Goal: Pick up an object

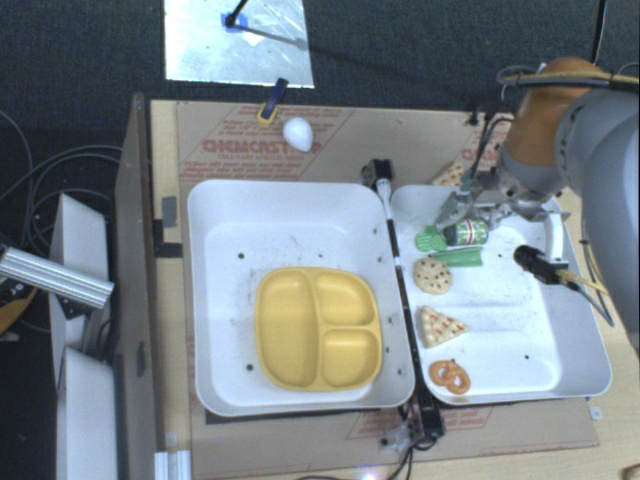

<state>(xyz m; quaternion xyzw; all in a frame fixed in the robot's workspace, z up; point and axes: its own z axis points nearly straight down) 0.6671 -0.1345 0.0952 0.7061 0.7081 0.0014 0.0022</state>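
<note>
Currently the pincer [478, 200] is hovering at the right bin's [580, 363] far edge, directly above a small green-banded can [466, 233] lying there, seemingly lining up for a grasp; its opening state is indeterminable.
</note>
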